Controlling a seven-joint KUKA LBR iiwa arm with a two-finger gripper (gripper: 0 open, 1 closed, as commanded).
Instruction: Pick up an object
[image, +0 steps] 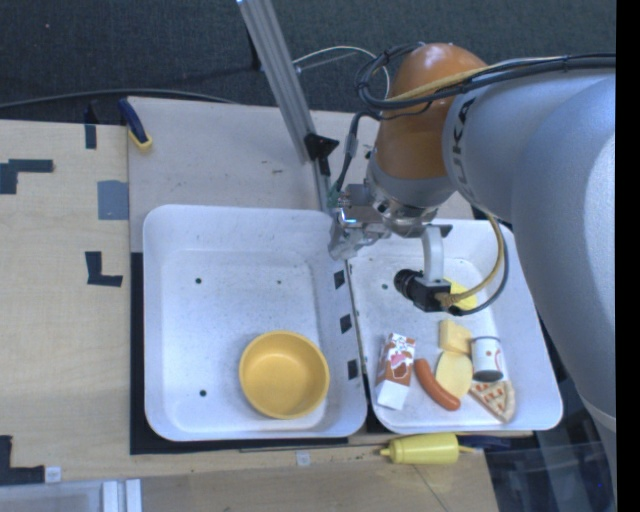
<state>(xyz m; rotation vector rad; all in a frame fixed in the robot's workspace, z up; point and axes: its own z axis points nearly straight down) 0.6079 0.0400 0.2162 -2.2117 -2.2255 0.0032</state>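
Yellow squeeze bottle (428, 449) lies on its side on the bench, just outside the right bin's (378, 300) front rim.

Right bin, front half, all clustered:
- small red-and-white carton (397, 368)
- sausage (438, 385) just right of it
- pale yellow cheese pieces (454, 362) touching the sausage
- small white can (487, 358)
- pizza slice (494, 399) in the front right corner

Left bin (165, 300): one yellow bowl (284, 375), upright, front right area.

Gripper (341, 243) is over the far end of the rims where the two bins meet, well apart from every pickable item. Jaw state: can't tell from this angle. Nothing seen in its grasp.
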